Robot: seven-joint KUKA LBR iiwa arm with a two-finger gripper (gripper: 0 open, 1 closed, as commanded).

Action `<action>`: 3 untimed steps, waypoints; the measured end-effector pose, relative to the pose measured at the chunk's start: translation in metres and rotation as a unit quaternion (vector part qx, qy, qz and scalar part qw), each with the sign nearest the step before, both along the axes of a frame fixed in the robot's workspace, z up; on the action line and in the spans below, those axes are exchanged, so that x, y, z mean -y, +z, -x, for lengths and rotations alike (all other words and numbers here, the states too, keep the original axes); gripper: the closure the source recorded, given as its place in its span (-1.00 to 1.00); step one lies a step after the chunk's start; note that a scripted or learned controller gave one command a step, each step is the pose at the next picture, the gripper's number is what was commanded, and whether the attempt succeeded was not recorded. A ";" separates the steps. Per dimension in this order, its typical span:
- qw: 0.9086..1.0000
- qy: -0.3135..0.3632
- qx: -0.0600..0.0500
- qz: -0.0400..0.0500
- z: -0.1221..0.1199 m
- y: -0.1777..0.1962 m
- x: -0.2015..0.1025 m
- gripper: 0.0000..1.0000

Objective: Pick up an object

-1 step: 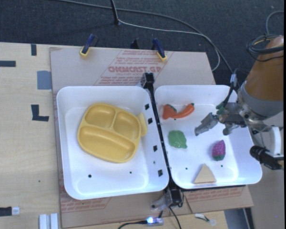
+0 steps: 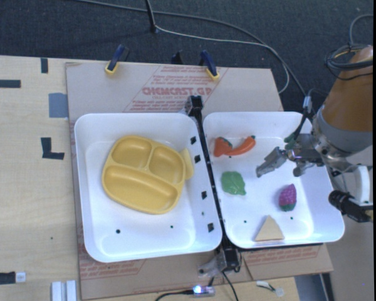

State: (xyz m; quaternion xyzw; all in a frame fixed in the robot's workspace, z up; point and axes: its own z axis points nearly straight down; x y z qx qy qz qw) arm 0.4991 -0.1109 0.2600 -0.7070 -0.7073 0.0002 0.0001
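The right bin (image 2: 313, 234) holds an orange chili-shaped toy (image 2: 233, 147), a green leafy piece (image 2: 233, 183), a purple grape cluster (image 2: 287, 197) and a tan wedge (image 2: 269, 229). My gripper (image 2: 285, 166) hangs over the middle of this bin, above and between the green piece and the grapes. Its two fingers are spread apart and open, with nothing between them. The left fingertip (image 2: 267, 165) points toward the green piece.
A yellow divided plate (image 2: 144, 173) lies in the left bin (image 2: 91, 231). A black divider with clips (image 2: 203, 168) runs between the bins. Blue-yellow clamps (image 2: 115, 59) hold the cardboard at the back. Cables (image 2: 175, 30) cross the dark floor behind.
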 end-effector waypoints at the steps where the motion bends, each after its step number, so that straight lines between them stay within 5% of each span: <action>1: 1.000 0.000 -0.002 0.000 -0.003 -0.050 -0.009 -1.00; 3: 1.000 0.000 -0.003 0.000 -0.007 -0.169 -0.001 -1.00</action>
